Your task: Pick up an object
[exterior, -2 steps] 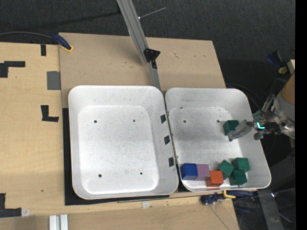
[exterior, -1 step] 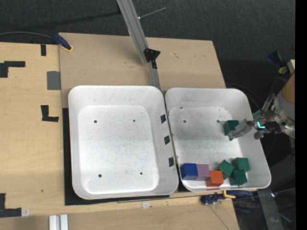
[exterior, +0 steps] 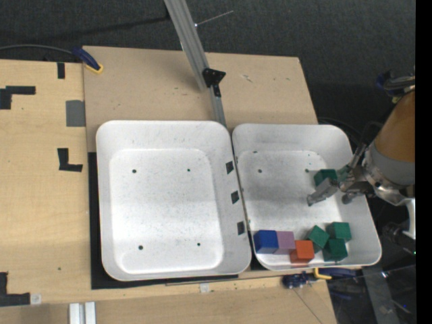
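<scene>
From my station I saw the arm [exterior: 398,140] reaching in from the right over the right-hand bin [exterior: 283,135], its orange band above the grey wrist. The gripper [exterior: 331,189] hung low near the bin's right wall, one grey finger [exterior: 320,196] stretched out to the left and down over the bin floor. A green block [exterior: 325,177] sat right against the finger bases, touching or nearly so; I could not tell whether it was actually pinched between the fingers, nor how wide the claw stood.

The remaining blocks were clustered along the near edge of that same bin: a blue cube [exterior: 266,240], a pale purple block [exterior: 285,240] just beside it, an orange cube [exterior: 304,250], and three more green blocks, one [exterior: 318,235] beside the orange cube, one [exterior: 341,231] nearer the right wall, one [exterior: 335,249] at the bin's corner. The left-hand bin [exterior: 108,140] lay alongside, the two rims touching.
</scene>
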Controlling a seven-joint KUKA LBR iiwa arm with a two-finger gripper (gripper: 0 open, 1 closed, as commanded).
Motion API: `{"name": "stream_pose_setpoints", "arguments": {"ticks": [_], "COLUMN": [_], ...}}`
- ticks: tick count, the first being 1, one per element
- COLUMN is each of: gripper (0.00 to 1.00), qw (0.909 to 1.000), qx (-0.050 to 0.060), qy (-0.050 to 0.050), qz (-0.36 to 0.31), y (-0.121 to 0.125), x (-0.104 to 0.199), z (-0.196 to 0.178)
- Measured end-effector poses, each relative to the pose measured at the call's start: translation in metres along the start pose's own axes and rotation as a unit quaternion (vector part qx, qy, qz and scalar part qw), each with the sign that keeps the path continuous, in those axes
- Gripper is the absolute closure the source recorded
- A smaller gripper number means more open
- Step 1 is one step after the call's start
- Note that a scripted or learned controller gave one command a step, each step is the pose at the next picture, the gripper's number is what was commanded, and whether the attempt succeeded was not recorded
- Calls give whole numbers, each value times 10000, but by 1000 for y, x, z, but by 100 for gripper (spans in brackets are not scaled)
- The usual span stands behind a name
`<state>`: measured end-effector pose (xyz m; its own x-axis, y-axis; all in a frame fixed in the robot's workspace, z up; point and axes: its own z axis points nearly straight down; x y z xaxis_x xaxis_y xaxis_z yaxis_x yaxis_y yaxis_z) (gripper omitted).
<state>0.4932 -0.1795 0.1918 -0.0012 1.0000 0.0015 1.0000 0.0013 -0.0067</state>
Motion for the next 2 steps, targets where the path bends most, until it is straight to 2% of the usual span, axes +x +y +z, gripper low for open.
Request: {"name": "stream_pose_setpoints", "arguments": {"ticks": [2], "gripper": [0], "qw": [10000], "qx": [-18], "qy": [-9], "qz": [5], "y": [-10], "x": [-1], "z": [101]}}
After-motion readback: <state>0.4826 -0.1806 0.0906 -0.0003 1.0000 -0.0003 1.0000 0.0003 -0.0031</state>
